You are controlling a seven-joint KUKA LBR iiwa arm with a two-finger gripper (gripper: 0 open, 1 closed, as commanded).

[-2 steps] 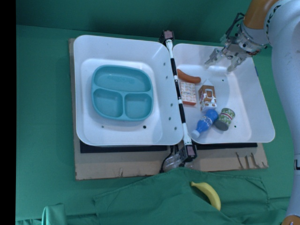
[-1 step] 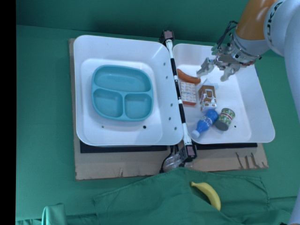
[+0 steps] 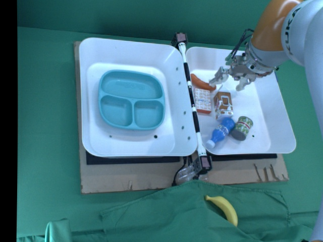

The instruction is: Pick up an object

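The grey metal jaws [image 3: 231, 78] hung over the top part of the right shallow white bin [image 3: 276, 116]. They were spread wide open, with one finger [image 3: 219, 76] on the left and one on the right, and nothing was between them. Behind them the grey arm with the orange band [image 3: 282, 24] reached in from 2 o'clock.

Just beside the left finger, at about 8 o'clock from the jaws, lay a small orange carrot-shaped toy [image 3: 202, 82]. It was not touching the jaws as far as could be seen. Below it, at 7 o'clock, lay a flat orange and white box [image 3: 202, 100]. Next to that box, at 6 o'clock from the jaws, stood a little brown and white carton shaped like a house [image 3: 223, 105]. Farther down lay a blue bottle with a white cap [image 3: 220, 133] on its side, and right beside it a small green and dark can [image 3: 243, 128].

At 9 o'clock, across a white bar with black ends [image 3: 191, 101], sat the left shallow white bin [image 3: 130, 52]. A light blue plastic plate with three parts [image 3: 132, 99] lay in it.

Both bins sat on the green tabletop [image 3: 45, 110]. At 6 o'clock, well apart from the bins, a yellow banana [image 3: 224, 208] poked out of a fold of green cloth [image 3: 166, 213].
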